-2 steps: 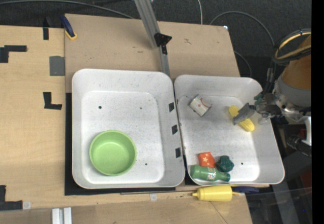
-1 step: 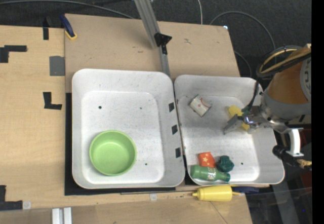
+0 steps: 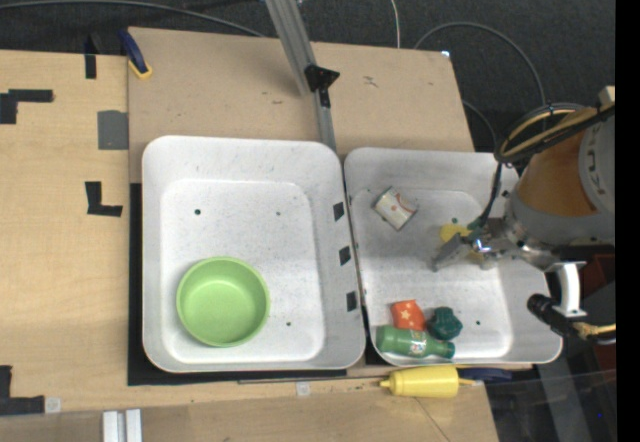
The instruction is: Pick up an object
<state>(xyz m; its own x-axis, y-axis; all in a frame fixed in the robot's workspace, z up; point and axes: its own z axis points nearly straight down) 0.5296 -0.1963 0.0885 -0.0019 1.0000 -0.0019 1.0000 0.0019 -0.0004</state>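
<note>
Both bins (image 3: 250, 155) are white with small dark specks; the bowl (image 3: 223, 301) is lime green; a yellow bottle (image 3: 424, 382) lies on tan board; the bench bears black tape marks (image 3: 97, 198); the arm (image 3: 565, 180) shows an orange band.

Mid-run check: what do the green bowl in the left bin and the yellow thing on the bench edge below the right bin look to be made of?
Green bowl: probably moulded plastic, uniform lime colour with a soft, dull sheen and a thick rounded rim. Yellow thing: likely plastic or rubber, smooth and evenly coloured with a rounded, bottle-like shape; it is too small to tell which.
</note>
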